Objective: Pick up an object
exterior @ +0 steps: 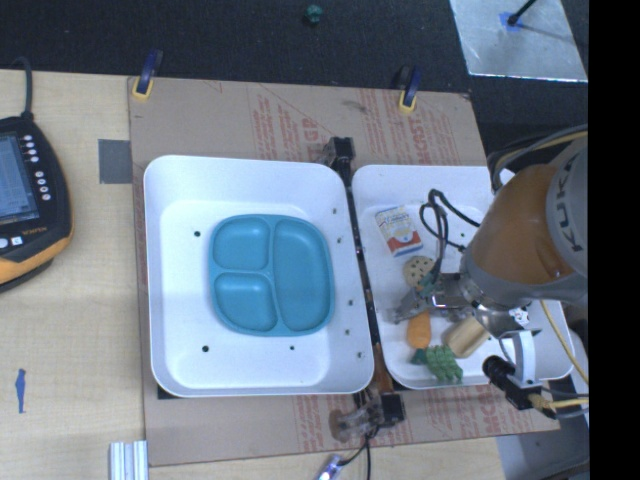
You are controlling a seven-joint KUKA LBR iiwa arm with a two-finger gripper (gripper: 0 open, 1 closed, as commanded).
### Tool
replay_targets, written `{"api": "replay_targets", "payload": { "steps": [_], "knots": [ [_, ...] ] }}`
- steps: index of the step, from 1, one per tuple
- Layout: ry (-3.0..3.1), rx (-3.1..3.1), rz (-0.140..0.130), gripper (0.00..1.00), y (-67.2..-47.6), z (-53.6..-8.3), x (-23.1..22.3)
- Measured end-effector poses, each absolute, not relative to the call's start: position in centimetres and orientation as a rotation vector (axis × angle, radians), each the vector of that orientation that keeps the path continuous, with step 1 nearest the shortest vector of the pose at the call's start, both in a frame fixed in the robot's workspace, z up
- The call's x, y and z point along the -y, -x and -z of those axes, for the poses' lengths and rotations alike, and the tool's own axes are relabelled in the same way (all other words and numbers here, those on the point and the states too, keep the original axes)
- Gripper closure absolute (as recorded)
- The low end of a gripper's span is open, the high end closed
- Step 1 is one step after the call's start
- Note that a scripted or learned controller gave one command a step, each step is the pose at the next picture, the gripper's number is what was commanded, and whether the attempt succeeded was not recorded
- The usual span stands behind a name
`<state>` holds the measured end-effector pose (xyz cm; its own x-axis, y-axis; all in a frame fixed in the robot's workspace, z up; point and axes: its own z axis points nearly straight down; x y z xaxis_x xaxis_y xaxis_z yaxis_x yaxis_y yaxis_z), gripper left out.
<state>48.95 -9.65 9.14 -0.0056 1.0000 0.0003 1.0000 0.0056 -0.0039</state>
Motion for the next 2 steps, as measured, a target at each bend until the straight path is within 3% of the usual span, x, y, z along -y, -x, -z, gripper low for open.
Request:
{"api": "replay_targets", "payload": {
  "steps": [1, 2],
  "knots": [
    [2.21, 2.23, -0.006, 1.0, -49.0, -10.2, 9.8],
    [2.213, 2.226, -0.001, 1.0, -51.2, -19.2, 0.6]
  ]
}}
